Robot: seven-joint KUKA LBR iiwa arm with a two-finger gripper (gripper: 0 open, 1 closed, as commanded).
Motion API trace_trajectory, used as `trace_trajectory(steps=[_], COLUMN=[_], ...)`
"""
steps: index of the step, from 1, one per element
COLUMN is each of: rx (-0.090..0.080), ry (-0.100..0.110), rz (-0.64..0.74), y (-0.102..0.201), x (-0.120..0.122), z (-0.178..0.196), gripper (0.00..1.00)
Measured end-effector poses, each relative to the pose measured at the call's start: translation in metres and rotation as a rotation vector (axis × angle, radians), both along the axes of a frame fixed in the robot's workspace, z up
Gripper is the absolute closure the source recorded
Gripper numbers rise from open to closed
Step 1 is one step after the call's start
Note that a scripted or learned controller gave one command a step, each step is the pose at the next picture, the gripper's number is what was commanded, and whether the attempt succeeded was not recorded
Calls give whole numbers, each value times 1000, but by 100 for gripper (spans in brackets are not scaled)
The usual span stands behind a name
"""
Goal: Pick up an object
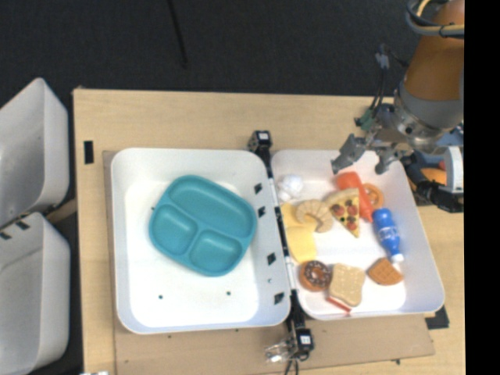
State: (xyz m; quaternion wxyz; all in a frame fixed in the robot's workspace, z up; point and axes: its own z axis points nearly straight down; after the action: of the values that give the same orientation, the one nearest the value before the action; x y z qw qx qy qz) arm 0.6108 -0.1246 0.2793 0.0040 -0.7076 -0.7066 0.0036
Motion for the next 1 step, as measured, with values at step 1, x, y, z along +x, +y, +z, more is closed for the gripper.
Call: trace_trajectory(steps=[1], rx=[-1], ry=[-10], rz=[1], y=[0], x=[2], z=[6], gripper=[0])
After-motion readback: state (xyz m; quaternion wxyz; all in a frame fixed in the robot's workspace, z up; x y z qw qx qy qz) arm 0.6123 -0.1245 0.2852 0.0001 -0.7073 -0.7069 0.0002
